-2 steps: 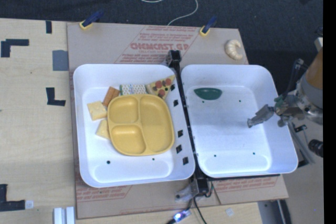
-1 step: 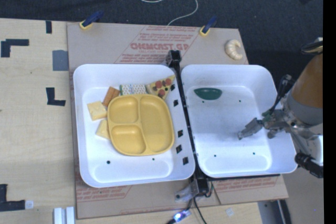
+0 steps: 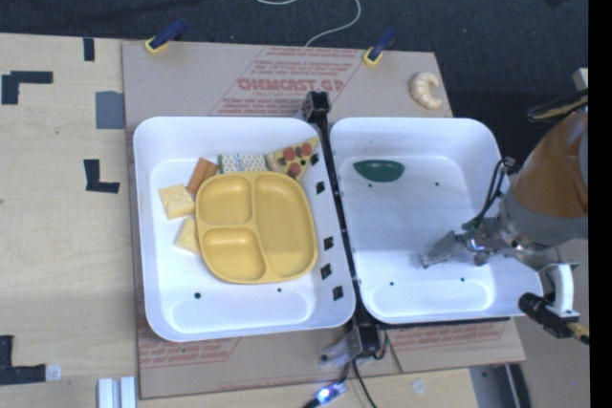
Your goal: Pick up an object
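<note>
A yellow divided plate [image 3: 256, 226] lies in the left bin [image 3: 163, 301], with tan cracker-like pieces [image 3: 177, 202], an orange-brown piece [image 3: 201, 174] and a patterned item [image 3: 295, 155] around its far and left sides. A small dark green bowl-like object [image 3: 380, 170] rests at the far side of the right bin [image 3: 478, 143]. My gripper [image 3: 435, 255] reaches in from the right, low over the near part of the right bin's floor, well apart from the green object. Nothing shows between its fingers.
Both bins sit on a cardboard sheet [image 3: 287, 81] held by blue and yellow clamps [image 3: 167, 34]. A pale curled object [image 3: 427, 90] lies on the cardboard beyond the right bin. A white cable [image 3: 316, 0] loops across the dark floor behind.
</note>
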Controlling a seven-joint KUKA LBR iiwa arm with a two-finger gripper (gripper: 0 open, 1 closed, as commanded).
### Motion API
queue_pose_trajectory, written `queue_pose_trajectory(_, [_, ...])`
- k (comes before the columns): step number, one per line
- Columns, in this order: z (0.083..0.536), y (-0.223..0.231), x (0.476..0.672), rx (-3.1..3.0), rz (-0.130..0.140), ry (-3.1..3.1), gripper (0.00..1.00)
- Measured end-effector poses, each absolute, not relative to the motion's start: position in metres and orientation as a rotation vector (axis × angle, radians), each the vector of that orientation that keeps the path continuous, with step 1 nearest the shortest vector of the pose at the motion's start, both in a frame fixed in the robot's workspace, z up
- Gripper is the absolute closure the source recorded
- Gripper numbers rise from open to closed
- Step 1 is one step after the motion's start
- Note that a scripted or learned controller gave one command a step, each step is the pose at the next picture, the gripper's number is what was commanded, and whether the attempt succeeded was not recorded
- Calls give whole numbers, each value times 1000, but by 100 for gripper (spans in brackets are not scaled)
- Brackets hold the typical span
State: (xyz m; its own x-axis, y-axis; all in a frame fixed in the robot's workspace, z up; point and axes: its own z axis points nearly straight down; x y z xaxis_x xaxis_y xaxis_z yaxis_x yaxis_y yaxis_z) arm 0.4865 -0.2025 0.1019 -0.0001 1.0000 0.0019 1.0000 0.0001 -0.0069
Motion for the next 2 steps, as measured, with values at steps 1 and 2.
queue_pose_trajectory(1, [84, -202, 487, -2220, 2, -2222, 0])
queue_pose_trajectory(2, [95, -202, 487, -2222, 2, -2224, 100])
